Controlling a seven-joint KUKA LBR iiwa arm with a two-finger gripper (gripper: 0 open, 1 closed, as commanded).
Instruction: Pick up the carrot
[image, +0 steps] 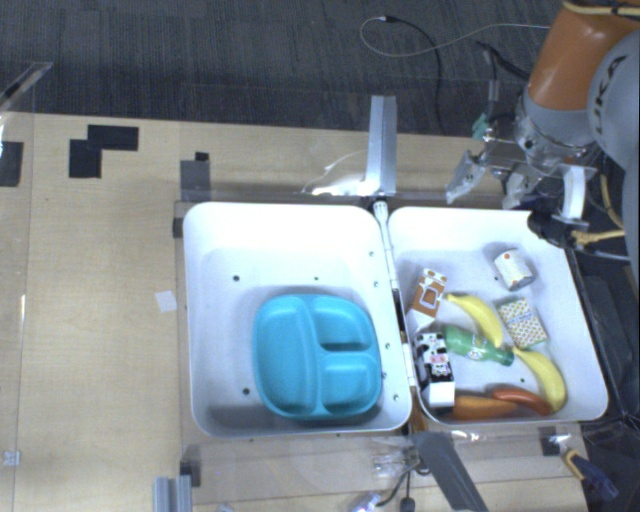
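My claw (500, 180) hangs open and empty past the right bin's (592, 330) far edge, while the carrot (490, 403) lies against its near wall, touching a banana (540, 372), so I might grab both.

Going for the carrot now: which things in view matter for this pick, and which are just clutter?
For the job:
carrot, at the right bin's near edge
gripper, above that bin's far rim

Lying about:
two bananas
green bottle
blue tray in the left bin
small boxes
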